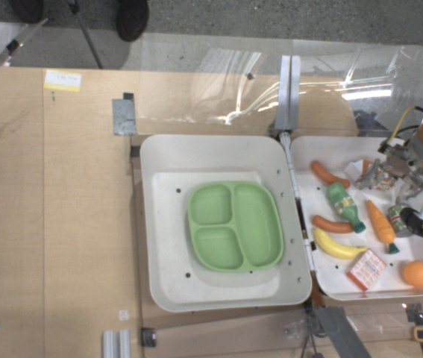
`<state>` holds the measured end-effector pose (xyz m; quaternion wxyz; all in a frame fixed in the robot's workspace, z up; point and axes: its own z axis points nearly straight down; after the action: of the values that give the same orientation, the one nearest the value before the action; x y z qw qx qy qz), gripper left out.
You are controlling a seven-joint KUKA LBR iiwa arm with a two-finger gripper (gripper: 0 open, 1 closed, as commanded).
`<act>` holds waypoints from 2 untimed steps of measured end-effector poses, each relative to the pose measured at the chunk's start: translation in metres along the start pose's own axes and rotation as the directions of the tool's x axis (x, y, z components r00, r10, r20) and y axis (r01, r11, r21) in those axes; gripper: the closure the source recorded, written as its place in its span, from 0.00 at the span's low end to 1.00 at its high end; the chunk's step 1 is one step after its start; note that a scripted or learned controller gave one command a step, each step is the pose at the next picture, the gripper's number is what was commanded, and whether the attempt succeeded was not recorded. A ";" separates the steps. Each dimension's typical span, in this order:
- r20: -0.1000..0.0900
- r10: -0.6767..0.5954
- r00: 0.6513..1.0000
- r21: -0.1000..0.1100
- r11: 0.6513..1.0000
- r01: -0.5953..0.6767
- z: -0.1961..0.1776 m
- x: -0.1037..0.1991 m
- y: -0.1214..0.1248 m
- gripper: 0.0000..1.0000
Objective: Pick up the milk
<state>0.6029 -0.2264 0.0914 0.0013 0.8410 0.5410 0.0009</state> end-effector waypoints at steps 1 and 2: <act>-0.001 0.000 1.000 -0.007 1.000 0.000 -0.013 0.000 0.002 1.00; -0.001 0.119 0.993 -0.005 0.993 -0.119 -0.086 0.052 0.036 1.00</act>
<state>0.6575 -0.1937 0.1780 0.0030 0.8717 0.4900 0.0026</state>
